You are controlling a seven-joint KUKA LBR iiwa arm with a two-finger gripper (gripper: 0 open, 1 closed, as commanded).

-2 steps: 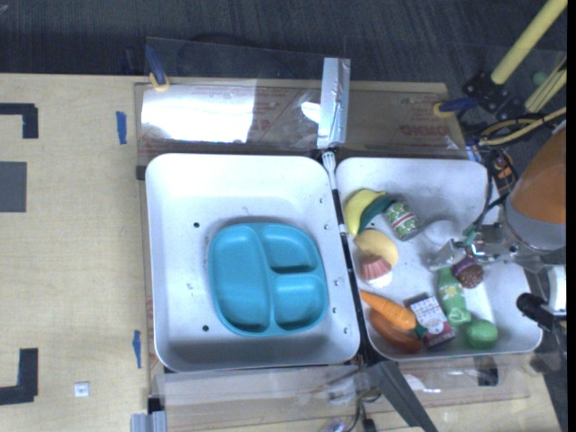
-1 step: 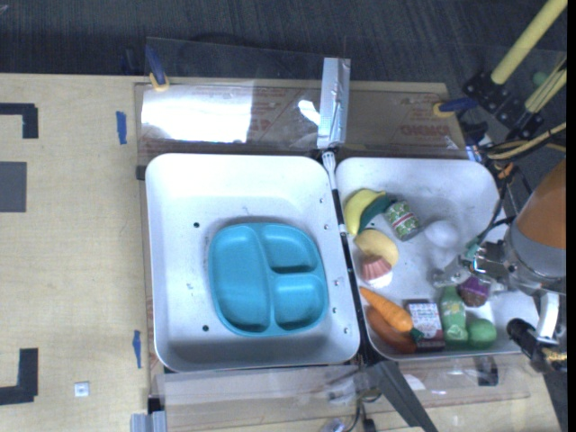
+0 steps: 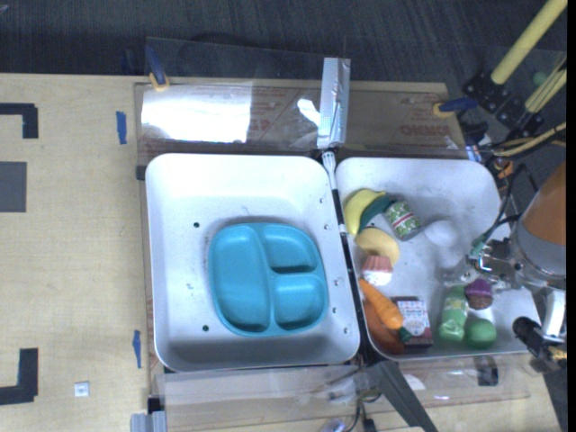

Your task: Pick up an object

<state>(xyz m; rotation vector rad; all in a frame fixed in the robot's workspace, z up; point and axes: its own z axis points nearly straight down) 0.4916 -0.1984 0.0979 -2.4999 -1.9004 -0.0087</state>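
Observation:
The right bin point(image 3: 450, 187) holds a mix of toy food. A yellow banana point(image 3: 360, 207) and a green can point(image 3: 399, 219) lie at its upper left. Below them are a cupcake point(image 3: 376, 264), an orange carrot point(image 3: 382, 309) and a small red box point(image 3: 413, 318). At the lower right lie a green packet point(image 3: 454, 315), a round green piece point(image 3: 482, 333) and a small purple piece point(image 3: 480, 292). My gripper point(image 3: 486, 268) reaches in from the right and hangs directly over the purple piece, close to it. Whether it touches the piece is unclear.
A blue divided tray point(image 3: 267, 275) lies in the middle of the left bin point(image 3: 171, 196). A clear plastic wall point(image 3: 333, 102) stands behind both bins. Yellow and black cabling point(image 3: 517, 43) crowds the upper right, beside the arm's orange band point(image 3: 551, 214).

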